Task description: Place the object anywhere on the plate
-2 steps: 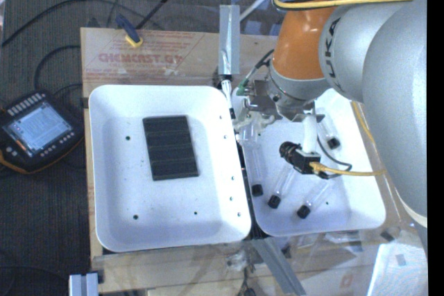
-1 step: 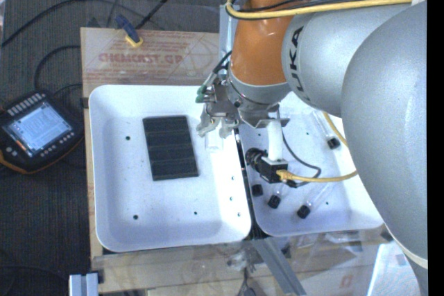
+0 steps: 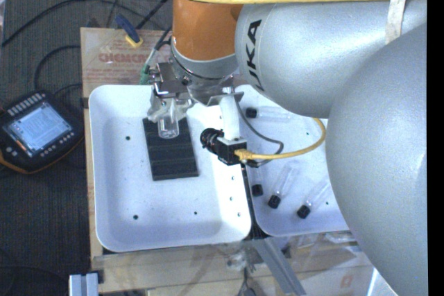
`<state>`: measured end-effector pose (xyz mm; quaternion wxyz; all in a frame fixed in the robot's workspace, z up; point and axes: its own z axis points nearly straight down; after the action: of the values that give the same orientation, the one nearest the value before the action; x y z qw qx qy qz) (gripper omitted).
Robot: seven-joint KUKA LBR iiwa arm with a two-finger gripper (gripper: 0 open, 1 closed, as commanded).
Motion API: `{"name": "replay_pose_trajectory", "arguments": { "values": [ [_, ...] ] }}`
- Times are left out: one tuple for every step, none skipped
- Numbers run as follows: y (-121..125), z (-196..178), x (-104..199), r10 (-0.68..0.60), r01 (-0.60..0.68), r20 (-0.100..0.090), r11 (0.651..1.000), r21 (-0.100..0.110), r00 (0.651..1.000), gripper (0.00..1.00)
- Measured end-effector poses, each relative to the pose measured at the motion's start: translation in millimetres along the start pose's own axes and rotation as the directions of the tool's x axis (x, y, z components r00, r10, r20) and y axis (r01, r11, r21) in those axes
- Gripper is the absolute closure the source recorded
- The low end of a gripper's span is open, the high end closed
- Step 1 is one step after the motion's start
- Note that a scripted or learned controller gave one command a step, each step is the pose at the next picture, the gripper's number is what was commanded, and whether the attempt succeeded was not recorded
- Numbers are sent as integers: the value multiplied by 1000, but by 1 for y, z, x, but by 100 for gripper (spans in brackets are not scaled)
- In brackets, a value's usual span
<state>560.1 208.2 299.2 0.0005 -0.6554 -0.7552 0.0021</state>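
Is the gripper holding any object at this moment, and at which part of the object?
It cannot be told. The gripper is above the dark plate, and something clear like a tube shows at its tip, but the grip is unclear.

A teach pendant (image 3: 36,129) lies on the floor beside the bench (image 3: 104,55).
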Motion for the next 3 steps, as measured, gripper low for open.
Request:
{"name": "replay_pose_trajectory", "arguments": {
  "values": [
    [-15, -134, -79, -32, 32, 2, 999, -2, 999, 100],
    [22, -133, -15, -159, 159, 2, 987, -1, 987, 100],
    [81, -134, 2, -328, 328, 2, 945, -2, 945, 100]
  ]
}}
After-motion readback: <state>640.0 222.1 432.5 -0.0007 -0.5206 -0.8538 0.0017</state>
